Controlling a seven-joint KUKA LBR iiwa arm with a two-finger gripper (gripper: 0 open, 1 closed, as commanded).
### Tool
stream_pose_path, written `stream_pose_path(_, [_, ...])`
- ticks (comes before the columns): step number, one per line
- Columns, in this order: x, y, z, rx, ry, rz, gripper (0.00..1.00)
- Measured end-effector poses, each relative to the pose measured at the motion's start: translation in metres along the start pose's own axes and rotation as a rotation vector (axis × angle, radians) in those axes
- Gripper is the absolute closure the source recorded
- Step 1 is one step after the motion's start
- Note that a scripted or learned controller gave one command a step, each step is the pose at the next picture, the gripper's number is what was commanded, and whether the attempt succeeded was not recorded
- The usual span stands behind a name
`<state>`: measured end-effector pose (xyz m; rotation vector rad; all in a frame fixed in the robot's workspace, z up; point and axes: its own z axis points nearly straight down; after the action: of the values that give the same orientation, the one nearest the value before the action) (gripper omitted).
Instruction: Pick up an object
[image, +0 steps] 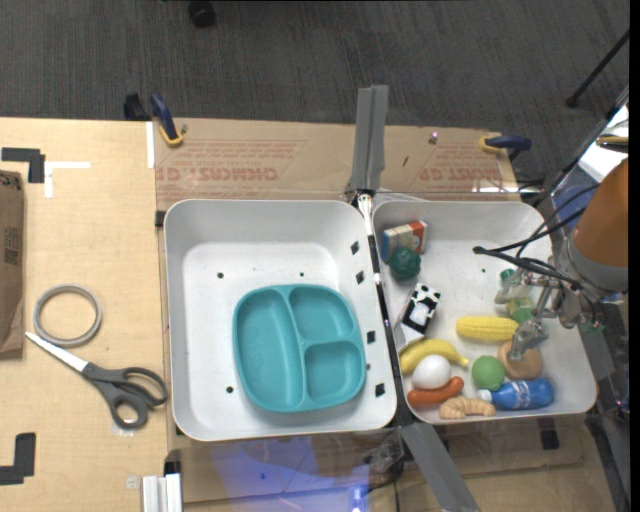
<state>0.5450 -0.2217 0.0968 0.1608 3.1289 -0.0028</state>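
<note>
Scissors (110, 382) lie beside a tape roll (67, 314) on the bench (80, 220).

overhead camera, slanted down, both bins (190, 300)

The right bin (560, 400) is crowded along its near edge: banana (430, 352), egg (432, 372), sausage (436, 393), green ball (488, 372) and blue bottle (522, 394) lie packed together. Its far right corner is open floor. In the left bin (200, 250) a teal tray (300, 347) fills the middle, with bare floor toward the far edge.
</note>
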Motion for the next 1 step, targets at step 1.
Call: stream_pose_path(1, [-0.0019, 0.0009, -0.0106, 0.002, -0.005, -0.003, 1.0])
